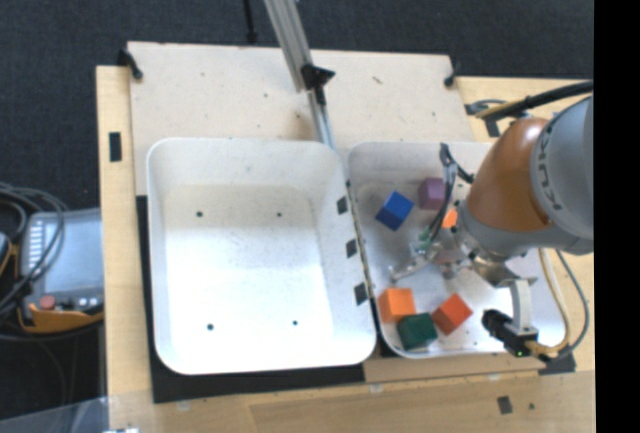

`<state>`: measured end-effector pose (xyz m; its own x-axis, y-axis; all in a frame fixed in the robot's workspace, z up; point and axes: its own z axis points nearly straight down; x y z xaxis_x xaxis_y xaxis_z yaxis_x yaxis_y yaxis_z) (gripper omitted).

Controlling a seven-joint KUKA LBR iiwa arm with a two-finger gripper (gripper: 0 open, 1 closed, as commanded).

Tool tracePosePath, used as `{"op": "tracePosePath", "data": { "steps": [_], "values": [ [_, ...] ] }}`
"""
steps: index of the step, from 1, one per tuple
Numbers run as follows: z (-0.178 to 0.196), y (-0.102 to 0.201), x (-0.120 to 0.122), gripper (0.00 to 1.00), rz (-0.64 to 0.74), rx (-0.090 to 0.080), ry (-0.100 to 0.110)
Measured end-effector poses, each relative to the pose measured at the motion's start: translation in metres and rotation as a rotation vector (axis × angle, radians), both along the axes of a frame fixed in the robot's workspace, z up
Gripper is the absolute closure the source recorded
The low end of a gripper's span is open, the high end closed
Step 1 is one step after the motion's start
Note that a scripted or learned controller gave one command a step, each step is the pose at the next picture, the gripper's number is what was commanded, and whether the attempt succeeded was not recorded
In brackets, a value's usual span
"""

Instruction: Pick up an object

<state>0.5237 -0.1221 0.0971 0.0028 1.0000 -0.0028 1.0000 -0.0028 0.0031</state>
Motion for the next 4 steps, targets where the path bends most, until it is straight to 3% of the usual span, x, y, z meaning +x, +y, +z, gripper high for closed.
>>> {"op": "tracePosePath", "data": {
  "steps": [1, 3, 4],
  "values": [
    [0.012, 0.0, 0.001, 1.0, -0.01, 0.002, -0.005],
    [0.127, -0.008, 0.005, 1.0, 0.006, 0.001, -0.005],
    [0.126, 0.036, 0.024, 1.0, 0.007, 0.004, 0.002]
  ]
}}
